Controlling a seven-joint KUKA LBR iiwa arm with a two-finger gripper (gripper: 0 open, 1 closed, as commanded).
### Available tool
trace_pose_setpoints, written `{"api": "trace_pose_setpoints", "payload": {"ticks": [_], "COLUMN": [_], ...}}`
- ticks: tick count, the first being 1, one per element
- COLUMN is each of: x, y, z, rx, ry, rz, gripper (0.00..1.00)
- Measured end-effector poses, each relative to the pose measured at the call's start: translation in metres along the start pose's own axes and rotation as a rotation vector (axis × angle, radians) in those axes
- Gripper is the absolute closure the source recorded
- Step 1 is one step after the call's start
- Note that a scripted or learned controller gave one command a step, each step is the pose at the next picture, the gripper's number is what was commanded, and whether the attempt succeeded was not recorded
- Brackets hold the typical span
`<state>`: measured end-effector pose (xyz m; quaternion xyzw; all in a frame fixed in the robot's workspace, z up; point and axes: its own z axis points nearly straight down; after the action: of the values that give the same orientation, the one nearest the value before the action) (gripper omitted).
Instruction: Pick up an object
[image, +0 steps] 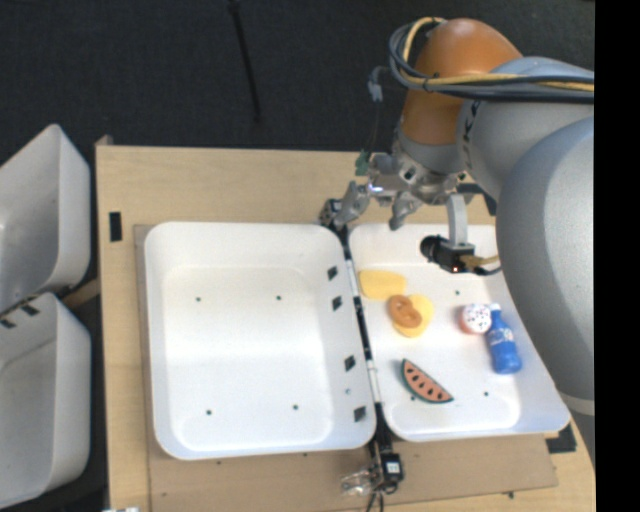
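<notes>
Gripper (372, 207) above the far rim of the right bin (530, 405). Inside, yellow piece (381, 283) touching an orange toy (407, 313); watermelon slice (426, 382) nearer; blue bottle (503, 345) beside a white ball (476, 319).

One fixed camera is looking down on me from above the bench (125, 330), tilting at a slant so the far edge is sitting toward the top of the view. It is standing far enough off to be taking in both white bins (180, 250) side by side, the left bin lying near the middle. My arm (540, 190) is reaching in from the right, looming large and close.
</notes>
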<state>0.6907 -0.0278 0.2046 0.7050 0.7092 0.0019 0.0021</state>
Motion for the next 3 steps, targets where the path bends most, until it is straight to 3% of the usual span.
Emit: {"api": "trace_pose_setpoints", "payload": {"ticks": [1,2,3], "x": [0.047,0.121,0.188], "y": [-0.001,-0.001,0.0], "z": [0.003,0.01,-0.024], "rx": [0.004,0.004,0.002], "ry": [0.0,0.001,0.004], "rz": [0.001,-0.001,-0.002], "gripper": [0.0,0.0,0.0]}}
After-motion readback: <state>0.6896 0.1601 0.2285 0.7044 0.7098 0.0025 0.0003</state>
